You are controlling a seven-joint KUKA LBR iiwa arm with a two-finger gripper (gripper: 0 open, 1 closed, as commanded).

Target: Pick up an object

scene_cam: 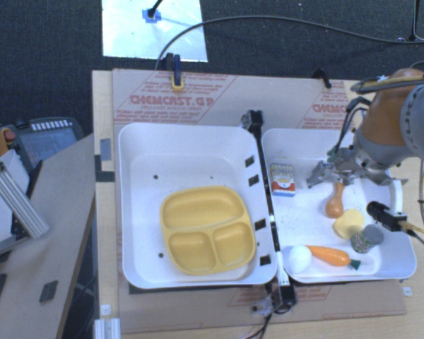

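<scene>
Nearest the camera, along the right bin's [403, 260] front wall, lie one white egg [298, 258] and one carrot [329, 256], side by side. Up at the hand [337, 172], whether its fingers are apart or together cannot be told; it hangs over the right bin just above one brown, pear-shaped piece [334, 202], and contact cannot be judged. Outward from there: one yellow wedge [348, 224], one small can [366, 239], one small box [282, 179] to the hand's left. One left bin [138, 147] holds one yellow tray [206, 228] with three compartments. Both bins sit on the table [219, 97].
</scene>
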